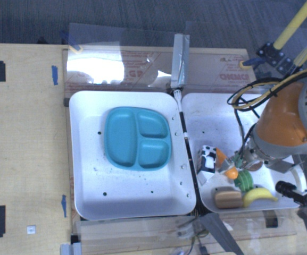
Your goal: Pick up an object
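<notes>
Pincer point(242, 161) low in the right bin point(206, 113), over a cluster of toy food; grip state impossible to tell. Orange piece point(231, 173), green piece point(244, 180), banana point(259, 196) and brown block point(228, 198) just beneath. Blue divided plate point(138, 138) in left bin point(86, 158).

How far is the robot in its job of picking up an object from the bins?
Nothing looks picked up yet. The gripper is low in the right bin, just above the orange toy and green toy; whether it grips one I cannot tell. The banana, brown block and black-and-white toy lie on the bin floor. Grasping and lifting remain. The blue plate lies in the left bin.
</notes>
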Robot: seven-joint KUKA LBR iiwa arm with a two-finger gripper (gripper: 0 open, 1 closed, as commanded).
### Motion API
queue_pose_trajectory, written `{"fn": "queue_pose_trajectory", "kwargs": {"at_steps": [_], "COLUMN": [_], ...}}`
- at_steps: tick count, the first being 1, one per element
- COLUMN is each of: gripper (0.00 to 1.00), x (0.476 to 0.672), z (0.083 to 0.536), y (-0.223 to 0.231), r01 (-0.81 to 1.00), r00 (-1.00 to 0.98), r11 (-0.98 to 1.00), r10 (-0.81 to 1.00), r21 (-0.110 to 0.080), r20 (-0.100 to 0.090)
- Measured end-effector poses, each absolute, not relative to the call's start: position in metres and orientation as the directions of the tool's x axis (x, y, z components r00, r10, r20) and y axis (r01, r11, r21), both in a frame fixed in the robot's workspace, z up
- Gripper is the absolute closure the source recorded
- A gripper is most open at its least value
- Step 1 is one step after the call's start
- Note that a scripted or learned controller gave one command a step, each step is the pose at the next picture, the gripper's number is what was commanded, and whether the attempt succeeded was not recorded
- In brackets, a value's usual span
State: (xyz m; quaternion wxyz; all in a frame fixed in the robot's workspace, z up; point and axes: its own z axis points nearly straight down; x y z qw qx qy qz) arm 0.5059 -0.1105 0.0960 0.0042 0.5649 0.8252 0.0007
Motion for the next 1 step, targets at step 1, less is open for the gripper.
{"fn": "queue_pose_trajectory", "kwargs": {"at_steps": [1], "gripper": [1.0], "x": [0.5439], "z": [0.1979], "y": [-0.0327], "r01": [0.968], "r00": [-0.252], "r11": [0.252], "r10": [0.968], "r21": [0.004], "r20": [0.002]}}
